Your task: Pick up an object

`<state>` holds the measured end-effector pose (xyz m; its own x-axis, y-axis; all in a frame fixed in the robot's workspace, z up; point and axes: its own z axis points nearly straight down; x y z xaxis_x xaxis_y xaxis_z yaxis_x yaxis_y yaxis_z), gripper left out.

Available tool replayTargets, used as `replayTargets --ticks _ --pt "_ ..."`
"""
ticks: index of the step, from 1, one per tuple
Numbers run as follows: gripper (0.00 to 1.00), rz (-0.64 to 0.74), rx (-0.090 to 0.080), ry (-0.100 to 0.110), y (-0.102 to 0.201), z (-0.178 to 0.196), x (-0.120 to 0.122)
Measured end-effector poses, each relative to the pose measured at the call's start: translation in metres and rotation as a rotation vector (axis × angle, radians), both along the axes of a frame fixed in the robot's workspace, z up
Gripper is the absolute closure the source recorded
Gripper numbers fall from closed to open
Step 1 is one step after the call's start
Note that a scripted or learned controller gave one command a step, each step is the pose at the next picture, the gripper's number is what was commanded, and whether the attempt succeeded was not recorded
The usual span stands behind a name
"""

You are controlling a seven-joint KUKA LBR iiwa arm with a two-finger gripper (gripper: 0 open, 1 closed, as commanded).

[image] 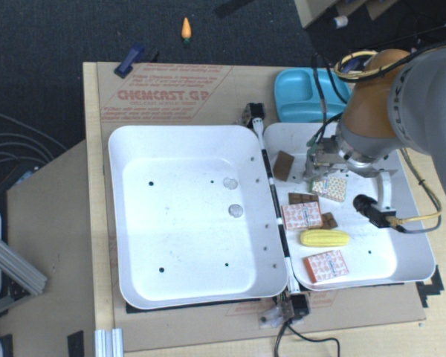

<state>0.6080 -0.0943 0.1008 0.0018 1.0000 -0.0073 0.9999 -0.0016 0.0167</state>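
two bins: shallow white plastic left bin (186, 214) and right bin (409, 255), side by side.
gripper (320, 171): low in the right bin, over a small patterned white square packet (330, 188); grip width cannot be told.
likely target: that packet, touching or just under the tool, judged from the descent.
nearby: brown block (283, 165) beside it to the view's left; yellow toy corn cob (325, 238) and red-and-white printed packet (327, 265) nearer the camera.
risk: crowded items may shift.
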Motion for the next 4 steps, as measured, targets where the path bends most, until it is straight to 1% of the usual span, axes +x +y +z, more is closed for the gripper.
replayTargets --ticks 1,2,3,4 --pt "0.0 0.0 0.0 0.001 0.0 0.0 0.0" --pt "1.0 -0.001 0.0 -0.001 0.0 0.01 0.0" --pt "0.0 -0.001 0.0 -0.001 0.0 0.01 0.0" --pt "0.0 0.001 0.004 0.008 0.002 -0.012 0.003"
